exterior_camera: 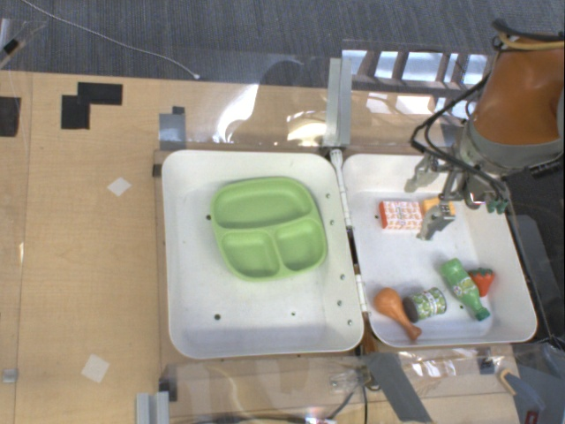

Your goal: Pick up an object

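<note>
Nothing has been picked up yet, as far as the view shows. The end effector [433, 203] hangs over the upper part of the right bin [516, 263], its fingers spread, with one finger up near the bin's back wall and the other reaching down beside a small yellow piece [440, 208]. That piece and the red-and-white box [400, 215] just left of it lie on the bin floor, the likeliest targets by position, though nothing sits between the fingers. Toward the front of the same bin lie a green bottle [464, 288], a red piece [482, 281] touching it, a small green can [428, 304] and an orange drumstick-shaped toy [393, 311]. The left bin [185, 237] holds a green divided plate [267, 228]. What remains, I judge, is the whole grasp: lowering, closing on one item, and lifting it clear of the tabletop [79, 237].
</note>
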{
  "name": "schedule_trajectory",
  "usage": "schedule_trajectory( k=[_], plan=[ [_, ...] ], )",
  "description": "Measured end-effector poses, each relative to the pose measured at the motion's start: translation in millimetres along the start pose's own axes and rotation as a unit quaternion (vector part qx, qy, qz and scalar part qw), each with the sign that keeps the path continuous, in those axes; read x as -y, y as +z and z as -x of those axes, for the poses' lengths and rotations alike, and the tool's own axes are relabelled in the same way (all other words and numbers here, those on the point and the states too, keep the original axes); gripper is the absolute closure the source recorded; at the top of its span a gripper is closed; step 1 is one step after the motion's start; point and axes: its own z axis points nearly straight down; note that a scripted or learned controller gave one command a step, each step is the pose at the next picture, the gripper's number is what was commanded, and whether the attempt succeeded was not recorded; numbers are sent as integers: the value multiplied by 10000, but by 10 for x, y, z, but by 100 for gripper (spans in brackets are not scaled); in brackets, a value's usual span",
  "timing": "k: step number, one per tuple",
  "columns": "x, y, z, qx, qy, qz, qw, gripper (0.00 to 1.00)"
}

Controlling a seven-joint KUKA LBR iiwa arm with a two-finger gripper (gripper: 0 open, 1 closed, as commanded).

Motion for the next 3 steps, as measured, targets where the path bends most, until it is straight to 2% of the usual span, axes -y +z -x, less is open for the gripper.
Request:
schedule_trajectory(
  k=[1,2,3],
  plan=[
    [-34,1018,212,17,2263,-1,9741,0],
    [-46,891,240,61,2223,-2,9749,100],
    [-852,121,-324,36,2112,26,9774,100]
  ],
)
